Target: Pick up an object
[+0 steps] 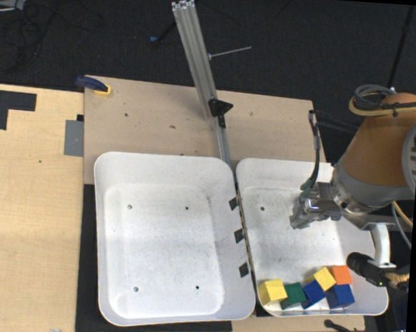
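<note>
The left bin (163, 240) offers nothing to take, and in the right bin (277, 196) the gripper (306, 214), its state impossible to tell, hangs at about twelve o'clock from the blocks (312, 287) bunched together, so a descent may nudge neighbours and miss.

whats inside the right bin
The right bin holds coloured blocks bunched in its near corner: a yellow block, green block, another yellow, blue blocks and an orange block. The pincer hangs over its middle; the arm covers the bin's right edge.
</note>
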You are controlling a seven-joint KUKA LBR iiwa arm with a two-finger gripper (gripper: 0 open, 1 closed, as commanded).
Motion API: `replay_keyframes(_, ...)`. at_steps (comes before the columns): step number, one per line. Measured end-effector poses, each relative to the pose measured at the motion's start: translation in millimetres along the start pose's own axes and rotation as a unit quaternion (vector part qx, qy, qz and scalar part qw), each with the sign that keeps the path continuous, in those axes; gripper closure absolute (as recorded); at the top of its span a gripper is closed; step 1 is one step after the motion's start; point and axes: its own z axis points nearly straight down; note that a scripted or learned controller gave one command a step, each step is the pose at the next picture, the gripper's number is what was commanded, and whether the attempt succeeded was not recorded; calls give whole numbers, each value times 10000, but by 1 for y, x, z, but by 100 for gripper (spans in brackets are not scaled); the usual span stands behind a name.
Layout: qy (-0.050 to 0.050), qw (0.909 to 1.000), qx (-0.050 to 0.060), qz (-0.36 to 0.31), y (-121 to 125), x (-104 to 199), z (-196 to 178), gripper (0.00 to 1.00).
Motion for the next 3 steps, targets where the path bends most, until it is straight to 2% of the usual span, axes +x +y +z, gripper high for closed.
replay_keyframes(2,-4,10000,10,5,-6,109,17,100)
replay_keyframes(3,-3,10000,12,-3,-23,166,10,100)
